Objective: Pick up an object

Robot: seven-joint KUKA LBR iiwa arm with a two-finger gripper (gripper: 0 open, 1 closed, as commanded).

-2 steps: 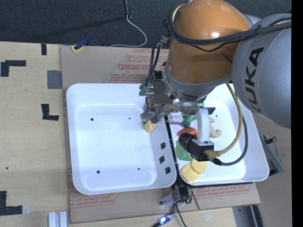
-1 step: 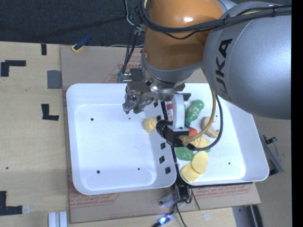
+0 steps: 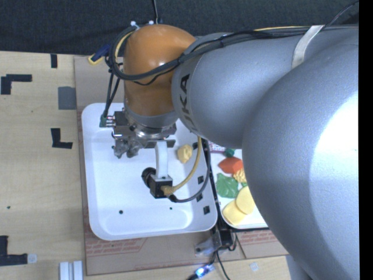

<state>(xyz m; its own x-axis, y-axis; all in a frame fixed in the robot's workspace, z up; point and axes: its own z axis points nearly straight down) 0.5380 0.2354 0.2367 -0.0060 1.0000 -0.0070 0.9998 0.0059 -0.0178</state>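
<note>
Looking down on the bench, we find the gripper (image 3: 125, 148) low over the left bin (image 3: 116, 214), in its upper-left part, with nothing visible in its grasp. We cannot tell from this angle whether it is parted or closed. The arm (image 3: 280, 98) reaches in from the right, and its orange band (image 3: 154, 57) sits directly above the wrist. A pale yellow piece (image 3: 185, 153) lies on the left bin's floor, to the right of the gripper and apart from it. The right bin (image 3: 252, 225) holds an orange-red piece (image 3: 230, 165), a green piece (image 3: 227, 185) just below it and a yellow piece (image 3: 239, 207) nearest the front rim.
</note>
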